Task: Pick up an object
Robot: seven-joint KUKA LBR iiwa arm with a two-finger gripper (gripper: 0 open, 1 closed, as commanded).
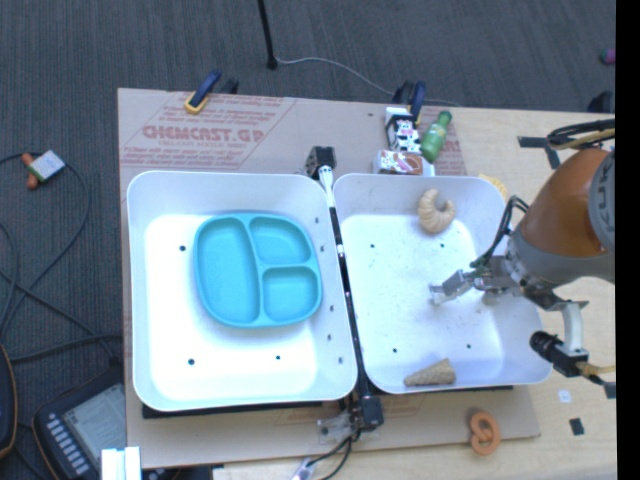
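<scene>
Croissant (436, 211) beyond pincer (447, 288), apart

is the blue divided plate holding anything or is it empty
Empty. The blue plate lies flat in the left bin, and all three of its compartments show bare blue.

The arm reaches in from three o'clock, its orange band (562, 213) bulging at the frame's right side above a grey wrist (545, 263). From the wrist the gripper (442, 289) stretches toward nine o'clock, held low and nearly level. Its two slim fingers (455, 283) lie close together with nothing between them.
</scene>
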